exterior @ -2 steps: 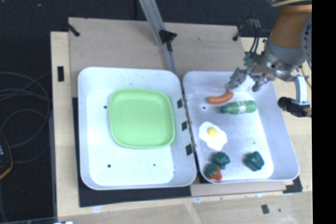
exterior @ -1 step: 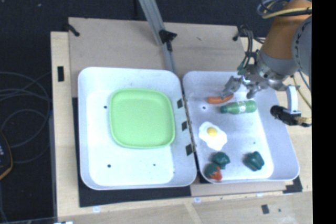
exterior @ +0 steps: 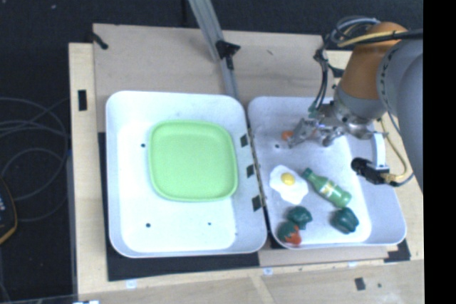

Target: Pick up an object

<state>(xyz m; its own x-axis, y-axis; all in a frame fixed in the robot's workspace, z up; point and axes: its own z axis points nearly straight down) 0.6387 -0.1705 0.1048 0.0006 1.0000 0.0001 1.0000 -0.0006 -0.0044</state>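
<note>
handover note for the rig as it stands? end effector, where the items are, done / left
End effector: low over the upper part of the right bin, near a small orange-red item. Open or shut not readable from this view; nothing visibly held.
Right bin items: fried egg toy at centre-left, green bottle lying tilted beside it, dark green piece lower right, green and red pieces near the front edge.
Left bin: green plate lying flat.
Done: arm is in the bin, no pick confirmed.
Left: grasp one object and lift it out.
</note>
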